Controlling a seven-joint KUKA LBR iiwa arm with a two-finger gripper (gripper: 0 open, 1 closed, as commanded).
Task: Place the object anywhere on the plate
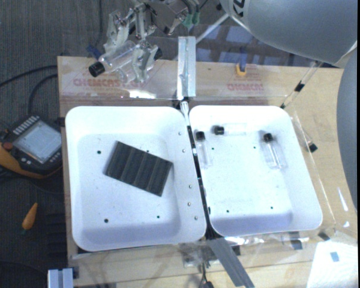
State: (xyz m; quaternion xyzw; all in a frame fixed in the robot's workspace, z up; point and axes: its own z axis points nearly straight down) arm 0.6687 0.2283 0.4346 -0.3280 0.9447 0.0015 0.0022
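Clear vials [272, 150]: three, black-capped, all lying in the right bin [300, 215], none on the plate yet.
Dark ribbed plate [138, 168]: one, slantwise in the left bin [84, 221].
Gripper [129, 51]: parked beyond the left bin's far rim, carrying nothing I can see; spread or closed, cannot tell.
Bearing: vials lie down-view and right of the gripper.
Axes: two run near-to-far, one crosswise.

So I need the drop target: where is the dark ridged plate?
The dark ridged plate lies tilted in the left bin, near its middle, left of the divider between the bins.
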